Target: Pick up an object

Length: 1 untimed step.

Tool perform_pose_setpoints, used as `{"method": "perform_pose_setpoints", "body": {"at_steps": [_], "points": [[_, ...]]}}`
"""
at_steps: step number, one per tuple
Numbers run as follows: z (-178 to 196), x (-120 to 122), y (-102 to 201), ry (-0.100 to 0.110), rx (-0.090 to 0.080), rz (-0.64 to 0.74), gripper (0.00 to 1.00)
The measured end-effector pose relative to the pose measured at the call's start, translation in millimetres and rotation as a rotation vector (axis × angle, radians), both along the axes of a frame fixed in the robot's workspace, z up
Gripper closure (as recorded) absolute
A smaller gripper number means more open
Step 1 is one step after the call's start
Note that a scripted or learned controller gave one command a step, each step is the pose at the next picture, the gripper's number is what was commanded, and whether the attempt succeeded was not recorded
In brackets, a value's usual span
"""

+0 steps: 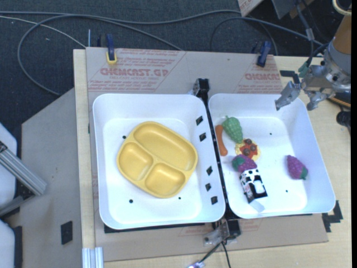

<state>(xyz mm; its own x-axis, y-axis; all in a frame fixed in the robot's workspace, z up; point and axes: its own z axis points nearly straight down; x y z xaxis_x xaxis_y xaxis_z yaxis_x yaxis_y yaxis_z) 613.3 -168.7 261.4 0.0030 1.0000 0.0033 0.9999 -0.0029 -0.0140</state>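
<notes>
My gripper (299, 98) hangs over the far right corner of the right bin (290, 200), open, with nothing between its fingers. Several toys lie in that bin, all apart from the gripper. A green leafy vegetable (233, 128) and an orange carrot (222, 140) lie near the bin's left wall. Below them are a small yellow piece with red spots (247, 148), a purple-and-green bunch (244, 162) and a black-and-white piece (254, 184). A purple grape bunch (296, 167) lies alone toward the right wall.
The left bin (106, 200) holds a yellow divided plate (158, 158). A black divider with clips (207, 149) runs between the bins. Clamps (111, 50) hold the cardboard base at the far edge, and cables cross the floor behind.
</notes>
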Motion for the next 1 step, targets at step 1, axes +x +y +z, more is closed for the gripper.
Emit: {"method": "perform_pose_setpoints", "body": {"at_steps": [1], "points": [[7.8,2.2,0.6,-0.013,-0.003,0.003,0.0]]}}
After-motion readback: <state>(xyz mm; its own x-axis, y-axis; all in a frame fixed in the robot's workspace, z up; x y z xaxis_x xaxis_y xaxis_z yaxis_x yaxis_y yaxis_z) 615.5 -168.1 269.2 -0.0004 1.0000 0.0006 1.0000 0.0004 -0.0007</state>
